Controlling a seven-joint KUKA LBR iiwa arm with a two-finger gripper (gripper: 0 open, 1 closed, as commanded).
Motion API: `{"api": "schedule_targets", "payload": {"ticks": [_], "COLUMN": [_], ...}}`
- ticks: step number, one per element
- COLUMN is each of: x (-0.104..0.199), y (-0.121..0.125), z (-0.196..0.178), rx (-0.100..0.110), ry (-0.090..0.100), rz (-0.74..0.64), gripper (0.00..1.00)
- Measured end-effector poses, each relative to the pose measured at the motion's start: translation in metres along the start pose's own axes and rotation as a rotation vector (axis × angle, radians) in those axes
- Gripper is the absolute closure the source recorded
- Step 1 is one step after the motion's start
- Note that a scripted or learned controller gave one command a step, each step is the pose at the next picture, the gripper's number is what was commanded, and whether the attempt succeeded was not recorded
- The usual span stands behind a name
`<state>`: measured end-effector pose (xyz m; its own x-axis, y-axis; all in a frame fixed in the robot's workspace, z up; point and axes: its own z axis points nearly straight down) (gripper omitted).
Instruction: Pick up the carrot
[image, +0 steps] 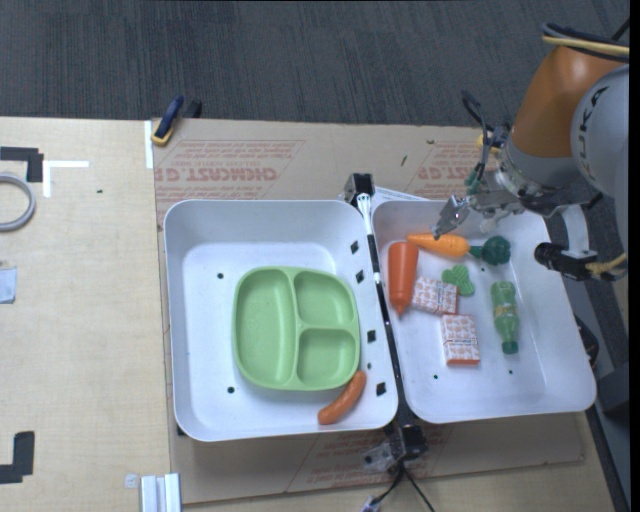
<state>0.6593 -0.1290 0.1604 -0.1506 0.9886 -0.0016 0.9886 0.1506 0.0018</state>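
On the bench (80, 330) two white bins are set side by side, and they are taken here from left to right. In the left bin (200, 390) a green divided plate (297, 328) is seen near the middle, with a sausage (342, 397) lying at about five o'clock from it, just beside its corner. In the right bin (540, 385) a tall orange-red pepper (402, 275) is found against the dividing wall; at about one o'clock from it the carrot (440, 243) lies on the bin floor, small, orange, lengthwise across the bin. Two printed cartons (448, 315) are placed at about six o'clock from the carrot, a broccoli floret (492, 250) at its three o'clock, and a green bottle (505, 313) further toward five o'clock. The gripper (455, 212) is seen just above the carrot, at its twelve o'clock, tips pointed down toward it; whether the fingers are spread or closed cannot be told. The carrot is not seen between them and appears to rest on the floor, so the approach is judged nearly done, while the grasp and the lift are judged still to be made
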Motion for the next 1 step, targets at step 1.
{"api": "schedule_targets", "payload": {"ticks": [1], "x": [0.0192], "y": [0.0028], "z": [0.0481], "rx": [-0.001], "ry": [0.000], "rz": [-0.211], "gripper": [0.00]}}
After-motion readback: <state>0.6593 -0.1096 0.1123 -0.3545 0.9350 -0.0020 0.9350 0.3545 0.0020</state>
